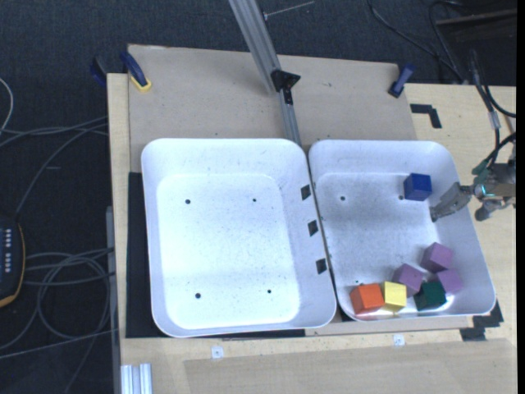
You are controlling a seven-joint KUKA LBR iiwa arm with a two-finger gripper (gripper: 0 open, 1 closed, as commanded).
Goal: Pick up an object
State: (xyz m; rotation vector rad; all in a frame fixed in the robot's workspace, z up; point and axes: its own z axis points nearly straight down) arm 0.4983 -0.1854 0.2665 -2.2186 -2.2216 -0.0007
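camera view looks down on two white bins side by side; the left bin [221,236] and the right bin [361,220] sit on the bench. the gripper [459,199] sits at the right bin's right rim, low over its edge, and nothing is visible between its parts; whether it is open or closed i cannot tell at this size. the blue block [417,186] lies alone in the right bin's upper part, just left of the gripper. the other blocks crowd the lower right corner: an orange block [368,297], a yellow block [395,294], a green block [430,295] and three purple blocks [437,257]. judging from this, the pick is not yet done: no object is lifted, all rest in the bin. the blue block seems the nearest candidate.
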